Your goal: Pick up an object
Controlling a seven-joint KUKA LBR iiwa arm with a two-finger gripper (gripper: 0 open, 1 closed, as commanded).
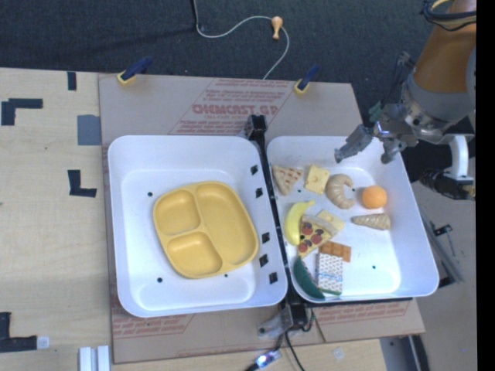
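My arm reaches in from the right, its gripper point(369, 147) hovering spread and empty over the right bin point(414, 230) at its upper rim. An orange point(373, 197) lies just below it, a croissant point(340, 189) beside that.

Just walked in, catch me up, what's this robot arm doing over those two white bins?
The gripper hangs open above the far edge of the right bin, holding nothing. That bin holds toy food, including an orange, a banana and a croissant. The left bin holds a yellow divided plate.
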